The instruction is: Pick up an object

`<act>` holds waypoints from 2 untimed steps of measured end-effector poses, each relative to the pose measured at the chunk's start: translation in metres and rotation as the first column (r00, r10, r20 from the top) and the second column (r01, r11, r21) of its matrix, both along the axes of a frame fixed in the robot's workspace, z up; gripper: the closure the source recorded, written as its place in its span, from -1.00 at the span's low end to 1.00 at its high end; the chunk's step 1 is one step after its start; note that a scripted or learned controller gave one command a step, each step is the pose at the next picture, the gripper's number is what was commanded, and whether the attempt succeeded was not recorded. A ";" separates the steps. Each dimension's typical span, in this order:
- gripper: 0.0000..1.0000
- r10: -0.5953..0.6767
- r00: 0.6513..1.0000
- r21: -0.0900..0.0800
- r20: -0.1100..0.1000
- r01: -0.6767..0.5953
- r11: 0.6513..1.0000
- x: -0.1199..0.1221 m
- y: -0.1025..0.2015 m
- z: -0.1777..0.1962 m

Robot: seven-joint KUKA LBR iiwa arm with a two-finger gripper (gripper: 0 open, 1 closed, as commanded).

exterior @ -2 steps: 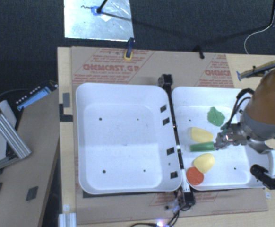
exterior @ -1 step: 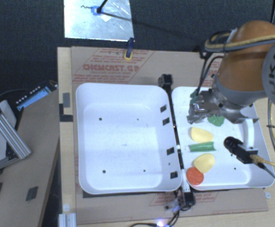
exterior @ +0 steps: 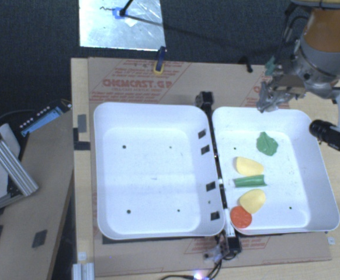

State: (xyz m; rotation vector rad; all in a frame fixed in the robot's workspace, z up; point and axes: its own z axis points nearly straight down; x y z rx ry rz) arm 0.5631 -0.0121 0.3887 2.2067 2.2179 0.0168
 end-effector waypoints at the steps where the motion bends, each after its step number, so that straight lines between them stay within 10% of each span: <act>1: 1.00 -0.010 1.000 -0.001 -0.016 0.010 1.000 0.002 -0.080 -0.039; 2: 1.00 -0.004 1.000 -0.004 -0.001 0.004 1.000 0.041 -0.115 0.083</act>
